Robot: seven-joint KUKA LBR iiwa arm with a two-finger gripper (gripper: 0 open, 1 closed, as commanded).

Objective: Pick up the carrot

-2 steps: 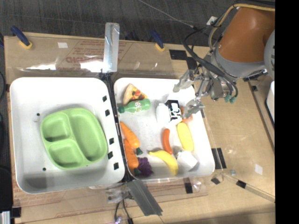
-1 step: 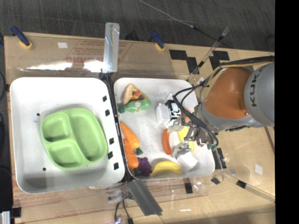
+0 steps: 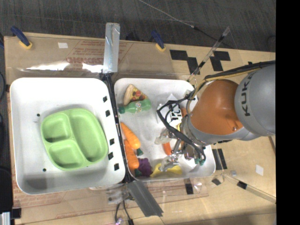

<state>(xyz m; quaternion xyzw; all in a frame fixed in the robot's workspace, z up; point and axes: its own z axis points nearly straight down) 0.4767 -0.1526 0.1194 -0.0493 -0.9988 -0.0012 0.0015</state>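
The carrot [image 3: 129,135], long and orange, lies along the left wall of the right bin [image 3: 154,84]. My gripper [image 3: 174,150] is low in the same bin, to the right of the carrot and apart from it. A small orange object [image 3: 167,148] lies right against the gripper's left side. The grey wrist with its orange band [image 3: 216,111] and a tangle of cables hide the bin floor behind the gripper.
Around the carrot are a second orange piece [image 3: 133,160], purple grapes [image 3: 144,166], a yellow banana [image 3: 169,169], a green bottle [image 3: 136,107] and a pizza slice [image 3: 132,93]. The left bin [image 3: 28,93] holds a green divided plate [image 3: 74,138].
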